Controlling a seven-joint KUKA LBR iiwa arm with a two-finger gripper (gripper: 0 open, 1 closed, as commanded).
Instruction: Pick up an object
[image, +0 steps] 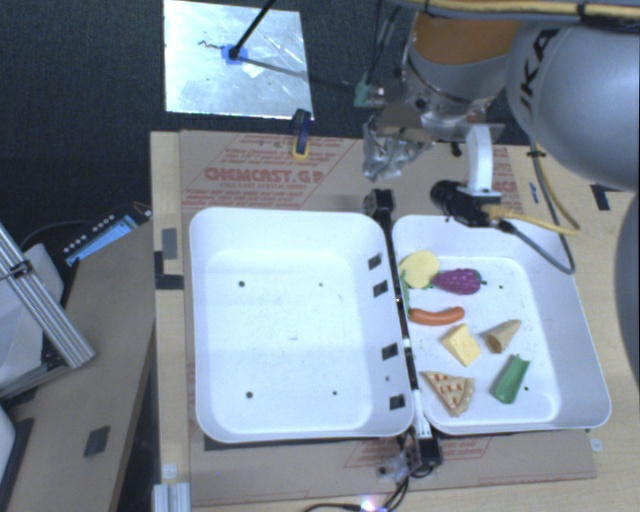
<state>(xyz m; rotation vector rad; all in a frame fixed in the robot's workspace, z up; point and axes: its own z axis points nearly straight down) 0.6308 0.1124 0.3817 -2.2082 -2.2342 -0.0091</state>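
The pizza slice (448, 390) lies nearest, in the right bin (570, 330); beside it the green piece (509, 380); above, the sausage (437, 316), cheese wedge (462, 345) and grapes (458, 281); all loose for picking; the gripper (385, 160) hangs beyond the bins, grasping nothing; its spread cannot be told.

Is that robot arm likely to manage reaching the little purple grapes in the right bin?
Probably yes. The grapes lie uncovered near the right bin's back, with only the yellow piece beside them, and the gripper hangs above the bench just behind that bin.
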